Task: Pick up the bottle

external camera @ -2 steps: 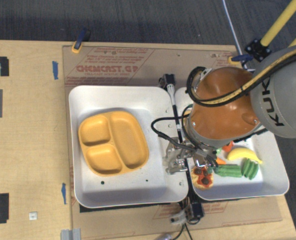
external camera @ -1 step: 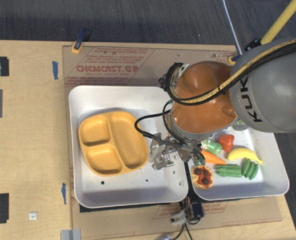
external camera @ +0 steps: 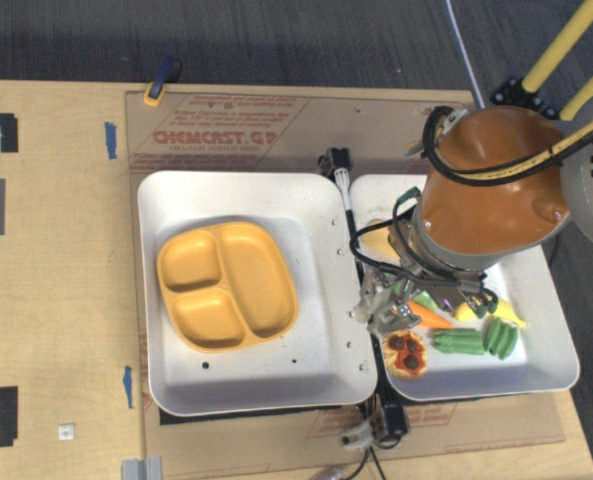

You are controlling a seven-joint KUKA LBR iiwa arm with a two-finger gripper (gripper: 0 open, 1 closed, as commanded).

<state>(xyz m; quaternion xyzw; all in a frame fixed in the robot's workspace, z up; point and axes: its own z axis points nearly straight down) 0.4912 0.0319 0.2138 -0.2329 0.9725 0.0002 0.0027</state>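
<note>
Pizza slice (external camera: 406, 354): nearest toy, flat on the floor of the right bin (external camera: 553, 368), by its near-left corner; loose, so likely just dropped there as clutter.
Green pieces (external camera: 476, 341): just right of the pizza, lying side by side; also loose clutter.
Carrot (external camera: 432, 317): a little farther in, lying flat, close beside the pincer on its right; touching or not, too close to call.
Yellow piece (external camera: 509, 315): right of the carrot, partly under the arm's edge.
Pincer (external camera: 384, 306): low at the left wall of the right bin, just beyond the pizza; hangs amid wires and metal parts. Released or clenched: cannot tell. No object seen in its hold.
Bottle: exact place cannot be told; judged to lie in the right bin beneath the arm's bulk, since the pincer is lowered there.
Plate (external camera: 226, 283): yellow, three compartments, flat in the middle of the left bin (external camera: 166, 193); well apart from the pincer, no part of the task.
Orange band (external camera: 491, 183): broad, above the wrist, over the far half of the right bin, hiding the bin floor under it.
Cable plug (external camera: 337, 161): at the far end of the gap between the bins.
Board (external camera: 216, 133): brown sheet under both bins, likely to keep them level on the bench.
Clip (external camera: 161, 80): at the board's far-left corner, seemingly pinning it down.
</note>
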